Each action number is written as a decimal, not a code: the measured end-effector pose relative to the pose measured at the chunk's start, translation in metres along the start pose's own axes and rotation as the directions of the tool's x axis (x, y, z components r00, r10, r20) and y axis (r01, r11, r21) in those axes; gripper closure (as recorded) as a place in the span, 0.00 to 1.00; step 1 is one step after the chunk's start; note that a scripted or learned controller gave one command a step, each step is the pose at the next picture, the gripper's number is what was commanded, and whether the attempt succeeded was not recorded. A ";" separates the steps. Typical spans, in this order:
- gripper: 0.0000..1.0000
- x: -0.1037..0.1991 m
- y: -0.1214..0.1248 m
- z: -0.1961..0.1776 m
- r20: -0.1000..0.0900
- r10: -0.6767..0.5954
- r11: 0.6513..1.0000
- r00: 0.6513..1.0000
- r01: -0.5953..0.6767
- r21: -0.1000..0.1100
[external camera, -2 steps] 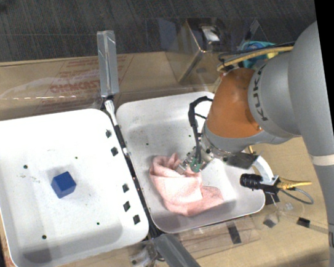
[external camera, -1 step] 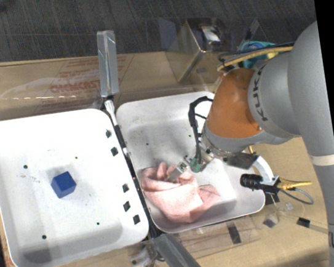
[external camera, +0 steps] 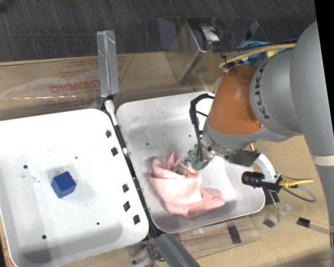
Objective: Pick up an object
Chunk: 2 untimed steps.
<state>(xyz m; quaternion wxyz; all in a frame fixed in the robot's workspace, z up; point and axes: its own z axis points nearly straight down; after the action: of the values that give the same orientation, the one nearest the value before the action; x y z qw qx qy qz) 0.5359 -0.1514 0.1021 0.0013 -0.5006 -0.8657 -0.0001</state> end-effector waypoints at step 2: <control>1.00 0.000 0.001 -0.010 0.000 -0.003 1.000 1.000 0.003 0.000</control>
<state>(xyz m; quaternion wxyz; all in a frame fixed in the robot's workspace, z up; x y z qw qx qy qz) 0.5367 -0.1507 0.1119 0.0013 -0.4993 -0.8664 0.0001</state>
